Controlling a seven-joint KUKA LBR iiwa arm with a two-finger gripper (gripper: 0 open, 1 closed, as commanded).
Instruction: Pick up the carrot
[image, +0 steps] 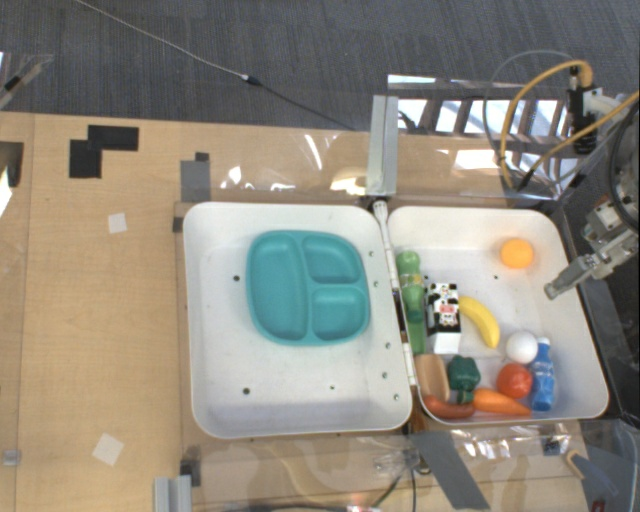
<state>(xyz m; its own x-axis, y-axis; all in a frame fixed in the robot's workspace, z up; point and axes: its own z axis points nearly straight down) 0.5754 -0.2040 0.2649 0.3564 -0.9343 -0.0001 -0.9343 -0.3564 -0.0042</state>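
Note:
The carrot (500, 403) is orange and tapered. It lies flat along the front wall of the right bin (570, 330), between a red tomato (514, 380) behind it and a red pepper (450, 408) to its left. My gripper (585, 268) hangs at the right bin's right rim, well behind and to the right of the carrot, and nothing shows in it. The arm's grey body rises toward the upper right corner.
The right bin's front half is crowded with a blue bottle (542, 375), white egg (521, 347), banana (480, 322), green broccoli (462, 372), brown bread slice (432, 375) and cow-print box (442, 305). An orange ball (517, 254) sits farther back. A teal divided plate (307, 286) lies in the left bin.

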